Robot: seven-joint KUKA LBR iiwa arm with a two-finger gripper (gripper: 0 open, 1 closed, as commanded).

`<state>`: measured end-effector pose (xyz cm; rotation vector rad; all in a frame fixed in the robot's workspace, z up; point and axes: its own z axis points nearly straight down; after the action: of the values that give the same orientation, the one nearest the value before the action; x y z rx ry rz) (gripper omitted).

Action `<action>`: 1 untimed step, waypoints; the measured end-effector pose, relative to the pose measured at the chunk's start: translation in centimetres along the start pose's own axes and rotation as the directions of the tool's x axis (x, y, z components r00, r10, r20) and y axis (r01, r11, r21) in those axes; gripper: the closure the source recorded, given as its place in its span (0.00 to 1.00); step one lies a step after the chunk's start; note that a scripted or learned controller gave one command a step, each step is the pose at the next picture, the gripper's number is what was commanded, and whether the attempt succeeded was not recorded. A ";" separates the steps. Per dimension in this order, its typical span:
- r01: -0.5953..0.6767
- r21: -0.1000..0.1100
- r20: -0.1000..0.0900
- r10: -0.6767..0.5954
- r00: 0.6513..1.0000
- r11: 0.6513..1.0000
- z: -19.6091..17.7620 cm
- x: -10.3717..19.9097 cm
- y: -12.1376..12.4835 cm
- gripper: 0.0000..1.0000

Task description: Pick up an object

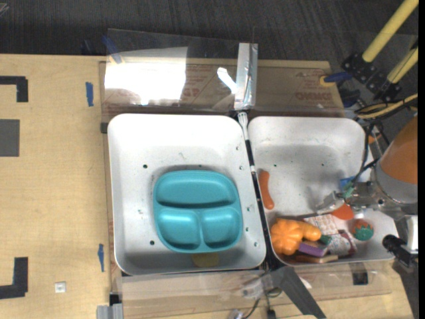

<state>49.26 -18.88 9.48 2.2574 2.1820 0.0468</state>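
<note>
1. A grey arm with an orange band reaches in from the right, over the right-hand white bin point(292, 138). Its pincer point(345, 201) sits low in that bin, near the right wall — the metal tips are small and blurred, so I cannot tell whether it is released or clenched.

2. The objects to pick lie close by. A small red-orange piece point(342, 212) is right under the pincer, perhaps touching it. A teal and red ball point(362, 230) rests just in front of the pincer. An orange toy point(292, 234) and a purple block point(312, 249) sit further to its left, along the bin's front edge. An orange carrot-like stick point(265, 190) lies well to its left.

3. Across the divider, the left bin point(133, 151) holds a teal divided plate point(197, 208).

4. Judged progress — early. Nothing is visibly lifted; every object seems to rest on the bin floor. Closing on something and raising it is still left.
</note>
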 end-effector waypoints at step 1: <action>-0.003 -0.007 0.009 0.003 1.000 1.000 -1.1 -0.4 0.1 1.00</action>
<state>49.37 -19.27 10.56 2.2530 2.1706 0.0432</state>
